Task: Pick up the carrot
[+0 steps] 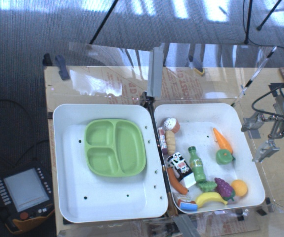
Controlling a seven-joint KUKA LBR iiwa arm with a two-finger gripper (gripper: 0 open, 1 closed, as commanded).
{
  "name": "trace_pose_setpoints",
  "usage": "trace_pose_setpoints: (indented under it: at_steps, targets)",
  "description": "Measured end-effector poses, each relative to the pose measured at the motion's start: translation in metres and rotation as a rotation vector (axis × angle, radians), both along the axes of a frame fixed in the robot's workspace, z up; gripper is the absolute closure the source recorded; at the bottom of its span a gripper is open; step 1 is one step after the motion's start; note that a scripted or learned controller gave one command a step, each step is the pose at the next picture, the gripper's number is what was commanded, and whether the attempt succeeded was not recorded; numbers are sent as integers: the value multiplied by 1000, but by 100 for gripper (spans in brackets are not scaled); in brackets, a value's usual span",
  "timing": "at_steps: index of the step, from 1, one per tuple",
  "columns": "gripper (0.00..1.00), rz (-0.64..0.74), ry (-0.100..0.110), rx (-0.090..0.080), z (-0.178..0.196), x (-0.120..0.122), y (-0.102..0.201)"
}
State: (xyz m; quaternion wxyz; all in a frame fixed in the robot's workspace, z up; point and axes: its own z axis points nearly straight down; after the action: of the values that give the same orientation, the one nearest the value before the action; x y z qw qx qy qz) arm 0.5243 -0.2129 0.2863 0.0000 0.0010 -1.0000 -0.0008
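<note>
Carrot (222,139) | orange, tapered (lying slantwise) | jaws' state: cannot tell

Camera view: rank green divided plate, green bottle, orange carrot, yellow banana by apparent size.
1. Green divided plastic plate
2. Green toy bottle
3. Yellow toy banana and orange toy carrot: look alike, not ranked.

The gripper (266,135) sits at the right edge of the frame, about mid-height, its grey metal parts angled down and leftward. Little of the arm behind it shows.
</note>
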Motion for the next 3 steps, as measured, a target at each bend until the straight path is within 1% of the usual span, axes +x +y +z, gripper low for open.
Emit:
trace_pose_setpoints:
  at_steps: [1, 2, 3]
  targets:
    - [0, 86, 12, 5, -151, 28, 5]
    - [0, 109, 3, 2, -202, 89, 2]
    - [100, 118, 4, 12, -190, 92, 10]
